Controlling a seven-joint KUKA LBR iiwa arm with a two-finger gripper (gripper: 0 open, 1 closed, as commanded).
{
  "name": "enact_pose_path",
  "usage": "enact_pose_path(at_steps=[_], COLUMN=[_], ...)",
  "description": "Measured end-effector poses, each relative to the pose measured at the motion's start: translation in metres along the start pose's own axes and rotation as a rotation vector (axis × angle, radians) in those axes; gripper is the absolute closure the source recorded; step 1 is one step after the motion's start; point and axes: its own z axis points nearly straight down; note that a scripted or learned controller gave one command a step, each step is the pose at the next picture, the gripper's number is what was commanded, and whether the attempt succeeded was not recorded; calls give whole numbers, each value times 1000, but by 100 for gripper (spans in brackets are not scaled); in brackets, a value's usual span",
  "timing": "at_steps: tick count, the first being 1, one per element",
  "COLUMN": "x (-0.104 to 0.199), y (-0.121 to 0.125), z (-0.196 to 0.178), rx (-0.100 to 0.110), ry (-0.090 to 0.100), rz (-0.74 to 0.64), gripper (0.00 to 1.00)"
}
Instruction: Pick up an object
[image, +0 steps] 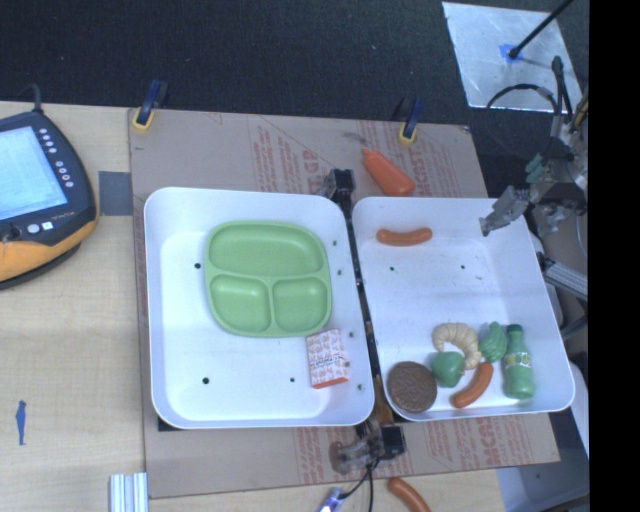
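The end effector (497, 215) is seen at the upper right rim of the right bin (520, 290), reached in from the right; whether its fingers are apart or together cannot be told, and nothing is seen between them. Far to its left, a pendant (40, 195) with a screen and an orange underside lies on the bench (70, 340). Nearer, the left bin (175, 300) holds a smooth green divided plate (268, 277) with three compartments, and below it a small printed sachet (327, 358) lies flat near the bin's right wall. Bare white floor is left around the plate's left and lower sides. An orange carrot-shaped piece (387, 173) rests on the cardboard above the bins, up and to the left of the end effector. Inside the right bin, a glossy sausage (404, 236) lies just left of the end effector, apart from it, with open floor beneath. Well below, a cluster is packed at the near edge: a dark round disc (411, 386), a pale curved piece (457, 337), a green piece (449, 369), a second sausage (473, 385) and a green bottle (517, 365).
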Motion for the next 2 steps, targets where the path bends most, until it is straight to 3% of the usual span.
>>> enact_pose_path(at_steps=[1, 2], x=[-16, -39], y=[66, -82], z=[192, 191], rx=[2, 1], ry=[-1, 0], rz=[-3, 0], gripper=[0, 0])
